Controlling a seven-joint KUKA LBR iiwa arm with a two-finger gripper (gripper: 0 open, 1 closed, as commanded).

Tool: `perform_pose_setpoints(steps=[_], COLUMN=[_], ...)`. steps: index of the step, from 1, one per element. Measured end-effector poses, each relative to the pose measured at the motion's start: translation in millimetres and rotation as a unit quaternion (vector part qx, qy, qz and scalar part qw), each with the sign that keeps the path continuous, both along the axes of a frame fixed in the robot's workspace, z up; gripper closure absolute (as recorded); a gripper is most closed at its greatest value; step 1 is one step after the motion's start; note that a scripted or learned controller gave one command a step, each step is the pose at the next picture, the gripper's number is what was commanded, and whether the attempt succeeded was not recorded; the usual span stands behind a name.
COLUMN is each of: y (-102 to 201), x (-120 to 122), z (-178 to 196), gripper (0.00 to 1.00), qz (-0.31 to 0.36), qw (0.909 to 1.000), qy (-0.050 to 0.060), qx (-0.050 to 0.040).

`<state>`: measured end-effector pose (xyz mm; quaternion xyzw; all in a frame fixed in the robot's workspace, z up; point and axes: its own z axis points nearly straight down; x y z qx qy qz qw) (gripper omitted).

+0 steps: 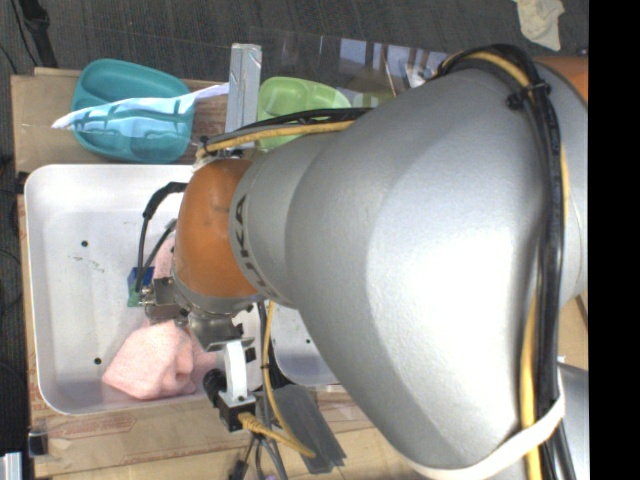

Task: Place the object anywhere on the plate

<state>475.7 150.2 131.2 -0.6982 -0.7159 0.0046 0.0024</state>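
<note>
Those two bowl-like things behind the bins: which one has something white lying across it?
The teal one, at left; the green one beside it is bare.

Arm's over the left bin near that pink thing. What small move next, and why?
Probably lift the arm straight up a little. The wrist hangs low over the left bin, right beside the pink soft object, and its bulk blocks the view of any grasp. A short rise would likely show whether the object comes up.

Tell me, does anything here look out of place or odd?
Yes. A crumpled rag lies on the dark floor, away from the bench. A pink cloth sits bunched in the near corner of the left bin, under the arm.
</note>
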Motion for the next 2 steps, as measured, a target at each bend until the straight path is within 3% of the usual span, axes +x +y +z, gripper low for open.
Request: perform_pose_setpoints(steps=[1,2], y=[-84,-135], x=[23,80], z=[57,57], gripper=[1.0,1.0], qz=[0.106,0.167], qw=[0.9944,0.9859], qy=[-0.003,-0.001], qx=[0.0017,0.0024])
